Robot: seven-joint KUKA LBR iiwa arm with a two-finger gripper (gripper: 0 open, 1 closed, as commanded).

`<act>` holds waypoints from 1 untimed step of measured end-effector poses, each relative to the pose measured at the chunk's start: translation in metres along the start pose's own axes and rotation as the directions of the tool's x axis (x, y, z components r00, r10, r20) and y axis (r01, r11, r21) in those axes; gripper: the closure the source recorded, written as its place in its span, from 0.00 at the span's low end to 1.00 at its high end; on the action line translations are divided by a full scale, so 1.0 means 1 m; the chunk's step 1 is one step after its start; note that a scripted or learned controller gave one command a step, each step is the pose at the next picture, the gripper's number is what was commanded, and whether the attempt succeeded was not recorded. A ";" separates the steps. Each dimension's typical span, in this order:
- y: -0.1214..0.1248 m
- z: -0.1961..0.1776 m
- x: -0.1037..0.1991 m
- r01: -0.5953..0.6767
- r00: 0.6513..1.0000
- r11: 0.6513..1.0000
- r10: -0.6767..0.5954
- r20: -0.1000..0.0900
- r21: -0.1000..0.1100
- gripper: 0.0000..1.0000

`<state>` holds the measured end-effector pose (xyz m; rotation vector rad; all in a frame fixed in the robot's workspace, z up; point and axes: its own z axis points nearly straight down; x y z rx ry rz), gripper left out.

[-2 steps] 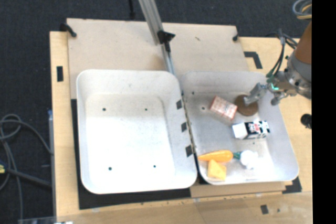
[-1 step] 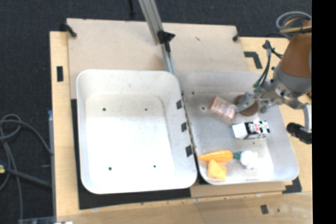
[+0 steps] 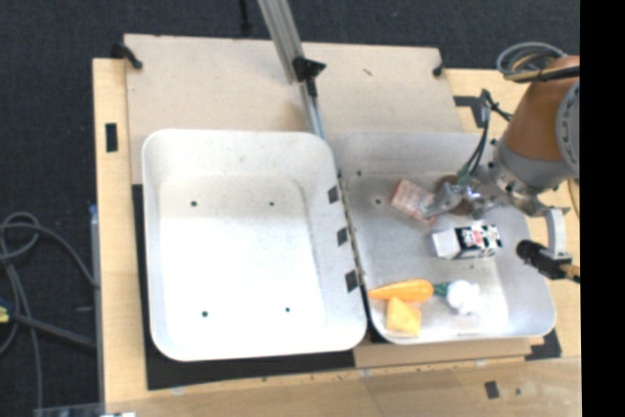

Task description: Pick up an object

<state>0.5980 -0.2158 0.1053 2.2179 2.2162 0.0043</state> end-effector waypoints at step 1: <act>0.001 -0.012 -0.001 0.002 1.000 1.000 -0.002 0.002 -0.005 1.00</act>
